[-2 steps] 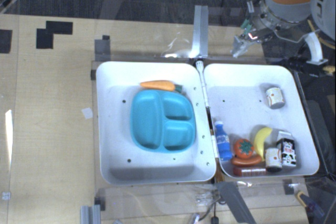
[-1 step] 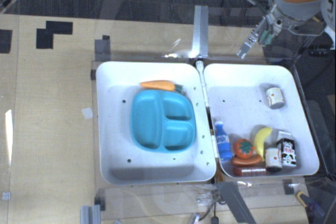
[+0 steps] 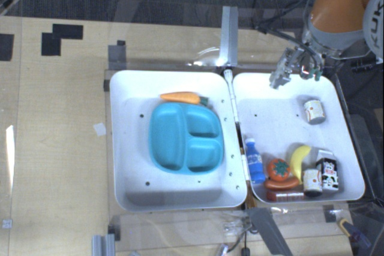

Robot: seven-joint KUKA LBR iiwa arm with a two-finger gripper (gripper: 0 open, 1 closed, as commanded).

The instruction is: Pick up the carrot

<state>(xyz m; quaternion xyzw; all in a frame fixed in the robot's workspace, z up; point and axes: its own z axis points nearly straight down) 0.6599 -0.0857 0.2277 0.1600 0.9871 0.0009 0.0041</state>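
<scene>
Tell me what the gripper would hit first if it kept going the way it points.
Probably the bare floor of the right bin, near its back edge: the gripper points down and left there. Depth is hard to judge.

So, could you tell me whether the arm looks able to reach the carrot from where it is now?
Probably yes: the carrot lies exposed at the blue tray's far edge in the left bin, nothing covering it, while the gripper hovers over the right bin.

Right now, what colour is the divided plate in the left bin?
The divided plate is light blue; the camera view shows it clearly from above.
</scene>
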